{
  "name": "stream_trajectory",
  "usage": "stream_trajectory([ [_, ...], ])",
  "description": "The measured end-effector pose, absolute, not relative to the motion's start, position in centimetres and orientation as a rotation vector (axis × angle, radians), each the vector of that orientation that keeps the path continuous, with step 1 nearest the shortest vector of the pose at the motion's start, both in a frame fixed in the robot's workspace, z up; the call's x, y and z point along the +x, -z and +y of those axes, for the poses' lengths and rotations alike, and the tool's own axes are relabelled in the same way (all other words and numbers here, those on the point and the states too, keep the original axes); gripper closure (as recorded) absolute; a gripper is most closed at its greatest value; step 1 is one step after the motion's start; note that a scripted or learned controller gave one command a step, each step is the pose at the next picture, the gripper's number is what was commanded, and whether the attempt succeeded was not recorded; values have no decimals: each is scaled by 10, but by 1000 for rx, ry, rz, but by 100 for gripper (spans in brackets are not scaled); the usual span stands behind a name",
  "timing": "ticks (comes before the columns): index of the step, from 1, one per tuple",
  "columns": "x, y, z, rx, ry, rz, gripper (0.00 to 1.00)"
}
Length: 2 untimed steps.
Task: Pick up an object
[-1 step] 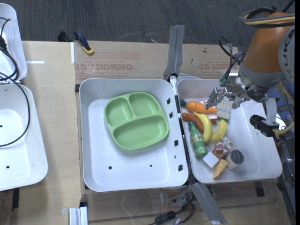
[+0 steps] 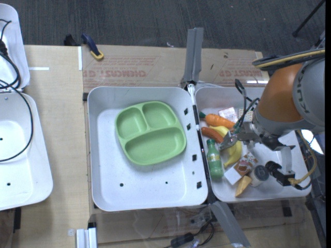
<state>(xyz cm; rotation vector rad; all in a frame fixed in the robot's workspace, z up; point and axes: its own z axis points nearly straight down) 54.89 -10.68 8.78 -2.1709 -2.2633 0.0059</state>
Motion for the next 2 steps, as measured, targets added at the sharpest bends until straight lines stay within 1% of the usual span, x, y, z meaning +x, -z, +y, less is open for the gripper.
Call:
stream_trajectory([
  [1,553,-100,-109,-2180,1,-2264,100],
  [2,569,-237,-52,-2166,-2,-2276,100],
])
